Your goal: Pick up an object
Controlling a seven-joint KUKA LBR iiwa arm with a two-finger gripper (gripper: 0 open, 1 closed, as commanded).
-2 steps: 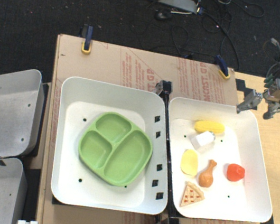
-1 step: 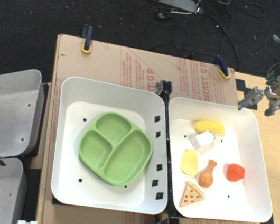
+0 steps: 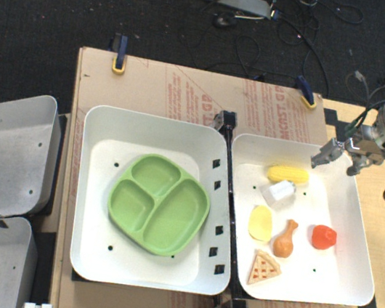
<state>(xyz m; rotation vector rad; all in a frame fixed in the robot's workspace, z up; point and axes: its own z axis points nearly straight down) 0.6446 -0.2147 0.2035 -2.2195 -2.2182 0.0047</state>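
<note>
Where the arm reaches in from the right, the pincer is seen above the upper right corner of the right bin, its two fingers spread apart with nothing between them. One fingertip hangs just inside the bin's top rim, well clear of the items below.

Six items are laid in the right bin. A yellow corn cob lies nearest the pincer, toward the upper middle, and a small white block is set just beneath it, touching or nearly so. Below these, a pale yellow oval piece is placed beside a brown drumstick-shaped piece, and a red tomato-like piece lies apart to the right. A pizza slice is found near the bin's lower edge.

A green divided plate with three compartments is held in the left bin, tilted diagonally.

Both bins are carried on a brown board surface, on which red printed lettering is stamped upside down; it is too small to be read with certainty. Two clamps with yellow tips are fixed at the board's far edge. Black tags are lined along the seam between the bins.
</note>
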